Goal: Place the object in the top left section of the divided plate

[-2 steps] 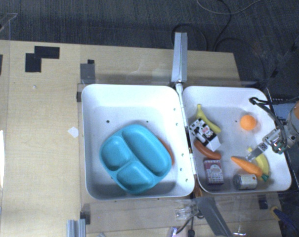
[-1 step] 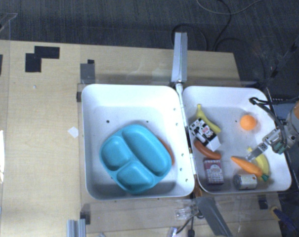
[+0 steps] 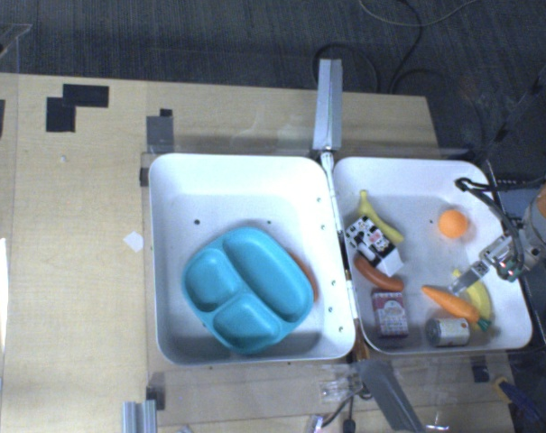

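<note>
A blue divided plate (image 3: 247, 289) lies in the left bin (image 3: 173, 242), with two smaller sections and one long one, all bare. My gripper (image 3: 472, 276) hangs low over the right bin (image 3: 417, 183), near its right wall. Its tip is just above an orange carrot (image 3: 448, 302) and a small yellow banana (image 3: 479, 299), close to both. I cannot make out anything held in it.
The right bin also holds an orange ball (image 3: 453, 225), a second banana (image 3: 381, 220), a black-and-white box (image 3: 374, 242), a red sausage (image 3: 379, 275), a dark red box (image 3: 392, 313) and a can (image 3: 448, 331). An orange-brown edge (image 3: 307, 276) peeks from under the plate's right side.
</note>
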`<state>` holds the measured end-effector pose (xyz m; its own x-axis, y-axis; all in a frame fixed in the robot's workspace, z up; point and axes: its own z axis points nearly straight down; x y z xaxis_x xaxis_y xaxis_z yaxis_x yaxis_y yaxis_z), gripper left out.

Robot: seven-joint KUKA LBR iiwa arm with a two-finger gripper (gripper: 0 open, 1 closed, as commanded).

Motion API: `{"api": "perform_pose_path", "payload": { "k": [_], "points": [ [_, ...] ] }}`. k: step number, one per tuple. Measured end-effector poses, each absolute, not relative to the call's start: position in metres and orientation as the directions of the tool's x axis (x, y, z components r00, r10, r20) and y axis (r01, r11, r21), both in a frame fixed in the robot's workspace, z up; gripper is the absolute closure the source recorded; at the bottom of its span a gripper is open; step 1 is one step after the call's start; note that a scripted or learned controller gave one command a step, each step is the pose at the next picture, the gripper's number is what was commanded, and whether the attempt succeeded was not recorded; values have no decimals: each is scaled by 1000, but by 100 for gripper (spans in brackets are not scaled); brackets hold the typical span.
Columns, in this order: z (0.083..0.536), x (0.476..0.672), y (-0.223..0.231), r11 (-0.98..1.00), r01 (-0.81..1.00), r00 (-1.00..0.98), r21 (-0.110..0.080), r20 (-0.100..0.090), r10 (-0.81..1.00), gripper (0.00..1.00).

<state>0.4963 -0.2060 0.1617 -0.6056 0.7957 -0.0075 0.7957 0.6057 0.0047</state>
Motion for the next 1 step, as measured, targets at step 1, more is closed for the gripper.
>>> {"api": "perform_pose_path", "payload": {
  "k": [1],
  "points": [
    [162, 496, -206, 606, 796, -606, 5, -7, 796, 0]
  ]
}}
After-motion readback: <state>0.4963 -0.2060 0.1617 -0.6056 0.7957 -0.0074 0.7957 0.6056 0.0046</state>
